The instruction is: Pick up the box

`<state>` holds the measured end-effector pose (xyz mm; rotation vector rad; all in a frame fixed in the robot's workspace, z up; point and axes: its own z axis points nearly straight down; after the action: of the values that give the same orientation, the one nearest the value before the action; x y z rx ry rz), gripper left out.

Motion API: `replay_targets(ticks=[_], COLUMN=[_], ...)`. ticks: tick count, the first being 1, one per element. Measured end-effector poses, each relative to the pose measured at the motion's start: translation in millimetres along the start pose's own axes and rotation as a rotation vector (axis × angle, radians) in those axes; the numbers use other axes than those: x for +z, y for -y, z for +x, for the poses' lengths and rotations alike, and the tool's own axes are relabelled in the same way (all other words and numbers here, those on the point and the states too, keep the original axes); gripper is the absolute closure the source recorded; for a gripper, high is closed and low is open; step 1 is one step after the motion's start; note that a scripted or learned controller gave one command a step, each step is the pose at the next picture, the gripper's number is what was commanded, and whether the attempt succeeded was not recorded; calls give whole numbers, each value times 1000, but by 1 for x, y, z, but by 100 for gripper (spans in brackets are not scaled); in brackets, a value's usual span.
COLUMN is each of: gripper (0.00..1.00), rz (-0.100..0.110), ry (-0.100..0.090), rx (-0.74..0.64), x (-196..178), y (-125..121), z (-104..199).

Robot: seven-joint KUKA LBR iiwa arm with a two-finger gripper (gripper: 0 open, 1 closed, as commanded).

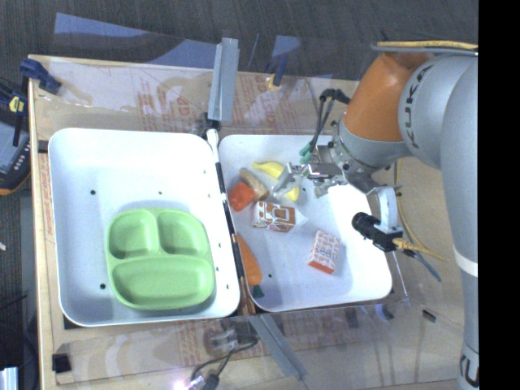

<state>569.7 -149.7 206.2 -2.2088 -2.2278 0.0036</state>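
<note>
A small brown-and-white printed box (274, 216) lies flat in the middle of the right bin (366, 279). A second, orange-and-white flat carton (326, 252) lies to its lower right. My gripper (299, 182) hangs over the upper middle of that bin, just above and right of the brown-and-white box and beside a yellow piece (270, 170). It is open with nothing between its fingers. The grey arm with its orange band (378, 96) reaches in from the right.
A red-orange piece with a tan end (243, 193) sits left of the box. A carrot (249, 265) lies along the right bin's left wall. The left bin (73, 177) holds a green divided plate (160, 258). A black cable fitting (370, 227) sticks out by the right wall.
</note>
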Motion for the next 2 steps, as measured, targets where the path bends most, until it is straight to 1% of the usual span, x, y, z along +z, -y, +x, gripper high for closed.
replay_targets(ticks=[1, 2], gripper=[0, 0], rz=[-1, -13], ry=[0, 4], rx=[-123, -117], x=[89, 110], y=[43, 79], z=[-54, -60])
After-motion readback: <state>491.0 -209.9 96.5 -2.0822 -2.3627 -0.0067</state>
